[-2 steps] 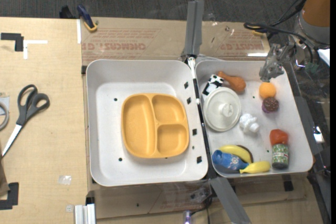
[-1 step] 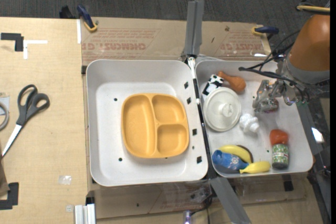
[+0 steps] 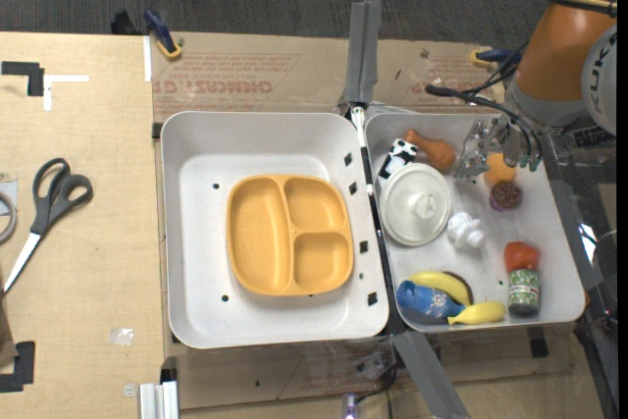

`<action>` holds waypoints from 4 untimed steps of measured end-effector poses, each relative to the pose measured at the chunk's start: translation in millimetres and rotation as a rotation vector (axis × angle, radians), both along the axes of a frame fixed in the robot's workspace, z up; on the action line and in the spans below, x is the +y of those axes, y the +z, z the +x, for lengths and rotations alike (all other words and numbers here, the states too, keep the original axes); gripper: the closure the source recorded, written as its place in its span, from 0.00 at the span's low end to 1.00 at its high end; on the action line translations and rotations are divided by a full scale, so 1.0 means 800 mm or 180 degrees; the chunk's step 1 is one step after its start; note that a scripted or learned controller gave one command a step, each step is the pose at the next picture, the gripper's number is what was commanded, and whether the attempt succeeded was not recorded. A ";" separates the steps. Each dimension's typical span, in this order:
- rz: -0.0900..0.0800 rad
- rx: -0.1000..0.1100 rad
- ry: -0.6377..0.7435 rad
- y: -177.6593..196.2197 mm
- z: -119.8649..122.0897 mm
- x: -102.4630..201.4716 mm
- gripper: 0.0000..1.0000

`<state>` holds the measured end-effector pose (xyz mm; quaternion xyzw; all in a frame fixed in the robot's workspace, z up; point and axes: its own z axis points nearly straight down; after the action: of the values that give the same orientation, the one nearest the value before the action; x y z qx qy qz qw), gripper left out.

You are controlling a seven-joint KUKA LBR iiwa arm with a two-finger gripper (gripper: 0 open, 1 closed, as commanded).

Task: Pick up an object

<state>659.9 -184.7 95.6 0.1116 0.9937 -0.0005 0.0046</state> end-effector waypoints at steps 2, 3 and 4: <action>-0.0001 0.0016 0.1075 0.000 -0.055 0.035 1.00; -0.0016 -0.0001 0.1862 0.028 -0.010 -0.046 1.00; -0.0014 -0.0001 0.1865 0.028 -0.010 -0.045 0.00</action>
<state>651.7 -220.8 117.8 -0.1802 0.9836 -0.0013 0.0050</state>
